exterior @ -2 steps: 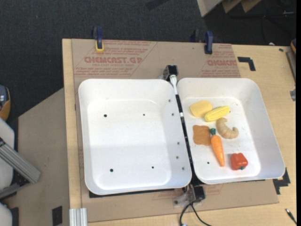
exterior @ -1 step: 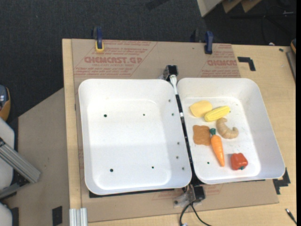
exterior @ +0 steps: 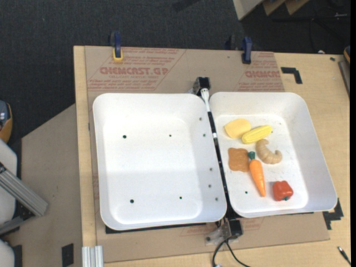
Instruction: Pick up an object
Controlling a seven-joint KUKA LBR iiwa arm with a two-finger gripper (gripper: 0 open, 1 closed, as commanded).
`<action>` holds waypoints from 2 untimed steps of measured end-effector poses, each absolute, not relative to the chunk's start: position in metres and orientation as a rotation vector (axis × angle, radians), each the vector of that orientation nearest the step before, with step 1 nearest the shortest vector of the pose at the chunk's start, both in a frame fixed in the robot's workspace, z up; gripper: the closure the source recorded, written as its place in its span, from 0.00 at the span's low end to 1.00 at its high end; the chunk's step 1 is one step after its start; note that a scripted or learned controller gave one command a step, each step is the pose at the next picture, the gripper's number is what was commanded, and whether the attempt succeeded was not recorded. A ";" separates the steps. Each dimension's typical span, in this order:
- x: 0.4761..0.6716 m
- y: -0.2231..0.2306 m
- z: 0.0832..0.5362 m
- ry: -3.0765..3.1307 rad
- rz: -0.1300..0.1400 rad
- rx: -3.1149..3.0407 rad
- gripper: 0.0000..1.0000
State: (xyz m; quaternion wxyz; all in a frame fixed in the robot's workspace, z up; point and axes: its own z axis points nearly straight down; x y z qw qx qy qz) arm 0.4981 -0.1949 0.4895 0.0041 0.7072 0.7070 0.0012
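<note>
Nothing picked yet: all six objects lie in the right bin (exterior: 311,121): yellow piece (exterior: 237,128), corn (exterior: 256,133), tan curl (exterior: 269,152), brown square (exterior: 238,159), carrot (exterior: 257,175), red pepper (exterior: 282,190). Gripper state: cannot tell. Pepper sits clearest, near the front rim; the others crowd together. Left bin (exterior: 111,149) offers open room.

Two bins sit side by side on the worktop (exterior: 167,65), touching along their inner edges. The left bin (exterior: 105,149) adjoins the right bin (exterior: 311,149), which holds a lemon (exterior: 237,128) and corn cob (exterior: 257,133) toward its rear, a cracker (exterior: 238,159), carrot (exterior: 257,176) and curled shrimp-like piece (exterior: 269,152) mid-bin, and a pepper (exterior: 282,191) near its front edge.
</note>
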 end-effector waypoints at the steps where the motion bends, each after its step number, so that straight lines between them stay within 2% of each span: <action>1: 0.524 -0.205 0.538 2.215 0.005 2.213 1.00; 2: 0.477 -0.169 0.408 2.232 -0.010 2.231 1.00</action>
